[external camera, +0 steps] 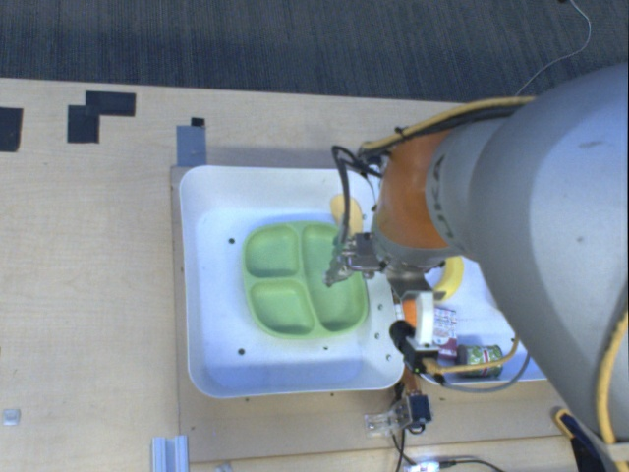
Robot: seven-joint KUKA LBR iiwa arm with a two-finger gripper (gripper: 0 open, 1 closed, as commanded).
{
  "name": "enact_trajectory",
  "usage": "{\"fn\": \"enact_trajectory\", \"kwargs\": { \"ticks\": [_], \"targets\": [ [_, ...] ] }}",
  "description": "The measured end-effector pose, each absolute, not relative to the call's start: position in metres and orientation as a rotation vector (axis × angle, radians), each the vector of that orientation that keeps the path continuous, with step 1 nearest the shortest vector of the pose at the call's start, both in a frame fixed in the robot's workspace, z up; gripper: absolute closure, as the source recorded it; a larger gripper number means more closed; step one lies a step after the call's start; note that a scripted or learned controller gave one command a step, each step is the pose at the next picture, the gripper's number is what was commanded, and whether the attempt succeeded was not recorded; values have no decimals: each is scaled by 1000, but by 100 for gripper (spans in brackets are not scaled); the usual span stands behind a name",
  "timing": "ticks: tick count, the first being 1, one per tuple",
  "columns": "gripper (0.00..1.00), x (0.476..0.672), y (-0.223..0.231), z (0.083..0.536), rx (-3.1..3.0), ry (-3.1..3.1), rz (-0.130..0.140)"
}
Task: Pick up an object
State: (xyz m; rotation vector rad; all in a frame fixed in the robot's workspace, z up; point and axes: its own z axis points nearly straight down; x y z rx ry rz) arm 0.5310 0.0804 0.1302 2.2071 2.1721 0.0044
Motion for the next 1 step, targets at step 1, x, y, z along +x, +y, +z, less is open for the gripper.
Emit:
{"fn": "enact_trajectory", "kwargs": {
  "ticks": [1],
  "targets": [
    [0,531,81,130,2206,2171,5]
  ]
}}
